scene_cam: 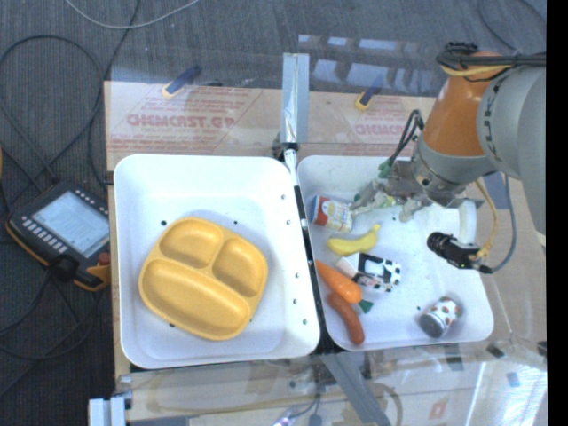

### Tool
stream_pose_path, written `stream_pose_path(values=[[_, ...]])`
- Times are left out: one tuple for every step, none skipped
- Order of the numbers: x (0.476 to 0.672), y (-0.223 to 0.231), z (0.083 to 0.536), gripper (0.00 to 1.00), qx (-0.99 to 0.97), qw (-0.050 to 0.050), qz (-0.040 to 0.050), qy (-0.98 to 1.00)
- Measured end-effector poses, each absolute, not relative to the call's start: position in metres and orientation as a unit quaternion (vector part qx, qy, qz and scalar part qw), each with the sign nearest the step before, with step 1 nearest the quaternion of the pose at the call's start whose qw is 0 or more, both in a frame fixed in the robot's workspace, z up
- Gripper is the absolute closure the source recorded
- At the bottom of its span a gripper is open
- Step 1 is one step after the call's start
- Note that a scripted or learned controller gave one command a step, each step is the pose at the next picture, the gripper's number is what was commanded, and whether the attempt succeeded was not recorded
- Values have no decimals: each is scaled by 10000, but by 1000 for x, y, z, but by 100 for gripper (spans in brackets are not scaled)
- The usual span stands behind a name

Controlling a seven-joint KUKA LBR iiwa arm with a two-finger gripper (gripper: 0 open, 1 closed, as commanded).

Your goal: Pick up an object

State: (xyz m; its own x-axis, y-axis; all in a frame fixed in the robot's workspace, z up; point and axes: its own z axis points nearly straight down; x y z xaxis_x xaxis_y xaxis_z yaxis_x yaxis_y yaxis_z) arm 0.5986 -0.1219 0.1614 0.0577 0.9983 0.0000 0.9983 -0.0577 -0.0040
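The right bin (470, 278) holds several items. A small carton with an orange-red label (329, 211) lies at its left. A yellow banana (353, 240) lies just below the carton. Further toward the front are a black-and-white cow-patterned toy (378, 272), an orange carrot (338, 281) and a reddish sausage (348, 319). A small can (437, 316) lies at the front right. My gripper (383, 200) hangs over the back of this bin, just right of the carton and above the banana. Nothing is visibly held in it.
The left bin (142, 180) holds a yellow divided plate (203, 278). A metal post (294, 96) stands at the back between the bins. A teach pendant (60, 232) and cables lie on the floor to the left. A black connector (453, 249) hangs from the arm over the right bin.
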Motion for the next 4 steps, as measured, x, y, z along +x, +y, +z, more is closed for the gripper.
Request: stream_pose_path(values=[[590,-137,90,0,-6596,-39,-25,-7516],[592,-135,100,100,-6594,-46,-51,-7518],[630,-90,191,100,-6858,-6,10,-7278],[630,-90,190,0,-6860,-4,15,-7276]])
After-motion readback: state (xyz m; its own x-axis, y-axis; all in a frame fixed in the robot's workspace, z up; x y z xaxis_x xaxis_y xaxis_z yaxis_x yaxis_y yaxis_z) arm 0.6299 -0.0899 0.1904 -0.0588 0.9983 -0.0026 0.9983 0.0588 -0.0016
